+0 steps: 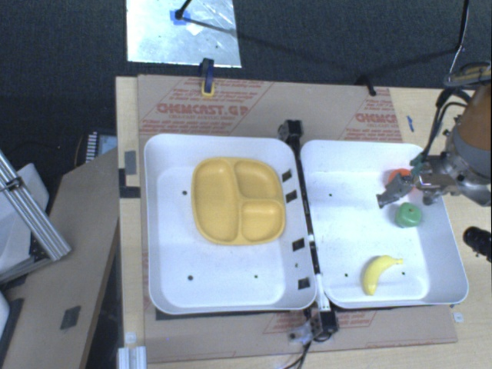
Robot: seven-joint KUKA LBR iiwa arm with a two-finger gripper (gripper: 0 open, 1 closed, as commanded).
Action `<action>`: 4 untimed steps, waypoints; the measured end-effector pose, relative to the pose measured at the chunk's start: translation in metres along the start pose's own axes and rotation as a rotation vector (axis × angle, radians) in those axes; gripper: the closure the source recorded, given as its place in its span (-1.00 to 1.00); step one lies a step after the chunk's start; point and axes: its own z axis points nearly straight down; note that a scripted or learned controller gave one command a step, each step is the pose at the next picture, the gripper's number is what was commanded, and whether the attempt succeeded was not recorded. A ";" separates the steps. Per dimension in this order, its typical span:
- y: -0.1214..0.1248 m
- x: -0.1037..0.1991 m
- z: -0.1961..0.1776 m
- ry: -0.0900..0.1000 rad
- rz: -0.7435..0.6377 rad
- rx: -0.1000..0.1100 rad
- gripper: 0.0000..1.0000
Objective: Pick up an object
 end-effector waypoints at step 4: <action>-0.012 0.000 0.121 0.000 0.001 -0.001 1.00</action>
